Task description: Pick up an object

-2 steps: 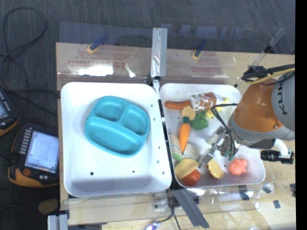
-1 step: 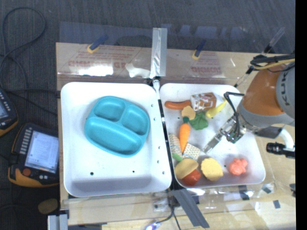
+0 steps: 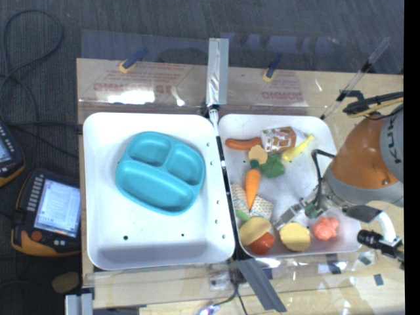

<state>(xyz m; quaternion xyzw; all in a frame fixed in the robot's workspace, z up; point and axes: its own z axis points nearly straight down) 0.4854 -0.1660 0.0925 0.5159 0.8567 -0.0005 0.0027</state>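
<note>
The right bin (image 3: pixel 315 125) holds several toy foods. Among them are an orange carrot (image 3: pixel 252 182), a red sausage (image 3: pixel 240 144), a brown and white carton (image 3: pixel 279 137), a green leafy piece (image 3: pixel 273 167), a yellow round fruit (image 3: pixel 295 236) and a pink berry (image 3: pixel 325 228). My gripper (image 3: pixel 306 209) hangs low over the bin's front right part, just above the yellow fruit and left of the pink berry. Nothing is visibly held in it. The arm's orange band (image 3: pixel 364 156) hides the bin's right wall.
The left bin (image 3: pixel 105 241) carries a blue divided plate (image 3: pixel 161 170). A red and tan apple (image 3: pixel 256 233) and a pale waffle piece (image 3: pixel 260 206) lie by the divider between the bins. A yellow strip (image 3: pixel 297 147) rests at the back. Cables and a handheld pendant (image 3: pixel 49 212) lie at far left.
</note>
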